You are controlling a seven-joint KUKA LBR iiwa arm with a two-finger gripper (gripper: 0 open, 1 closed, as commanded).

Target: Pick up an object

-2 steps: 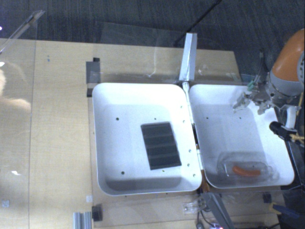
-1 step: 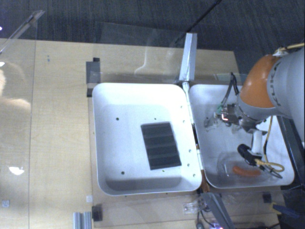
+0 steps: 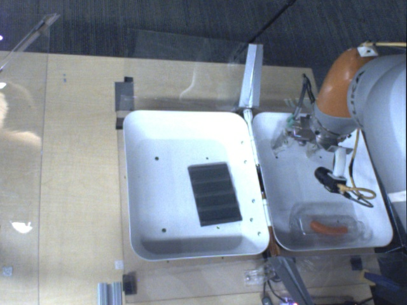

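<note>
Currently nearest the camera, the orange item [image 3: 329,227] is lying at the near end of the right bin [image 3: 286,183], inside what is looking like a clear wrapper [image 3: 304,218]. The risk there is the wrapper sliding or crumpling under a pinch, so the grab is closing on film and the item is slipping out. It is also sitting close to the near wall, so a descent there is risking a strike on the rim. Further back, the dark ribbed slab [image 3: 215,194] is lying flat mid-floor in the left bin [image 3: 146,170], slightly skewed. Being flat and wide, it is offering little edge to bite, so a top-down pinch is likely skating off the ribs. Farthest, the gripper [image 3: 287,135] is hanging over bare floor at the far end of the right bin, on the side next to the left bin and well apart from both objects. I'm not managing to tell whether it is released or clenched, since blur and glare are hiding that. Closing where it is now is catching nothing, and a low sideways move toward the slab is risking a clip on the bin walls between.
</note>
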